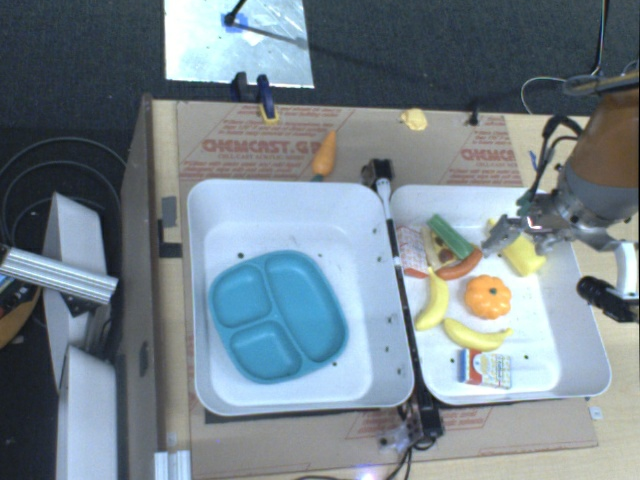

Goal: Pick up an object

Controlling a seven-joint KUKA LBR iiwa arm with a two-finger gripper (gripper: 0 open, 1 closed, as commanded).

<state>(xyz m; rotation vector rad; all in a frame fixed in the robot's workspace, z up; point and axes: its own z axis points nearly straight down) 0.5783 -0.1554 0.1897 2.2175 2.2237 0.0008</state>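
Observation:
My gripper (517,232) hangs low over the upper right part of the right bin (584,364). A yellow block (524,257) lies just below and beside it; whether they touch is unclear. To its left lie a green stick (448,236) and a red sausage-like piece (460,265). An orange pumpkin (487,296) sits in the bin's middle. Two bananas lie nearby, one upright (433,301) and one flat (476,335). A small printed box (485,368) rests near the front rim, and a wrapper (411,248) lies at the left wall.
The left bin (300,218) holds a blue divided plate (277,313). On the cardboard behind the bins lie a carrot (325,153), a small yellow piece (414,120) and a blue-yellow clamp (263,93). The arm's grey body (605,183) overhangs the right bin's far corner.

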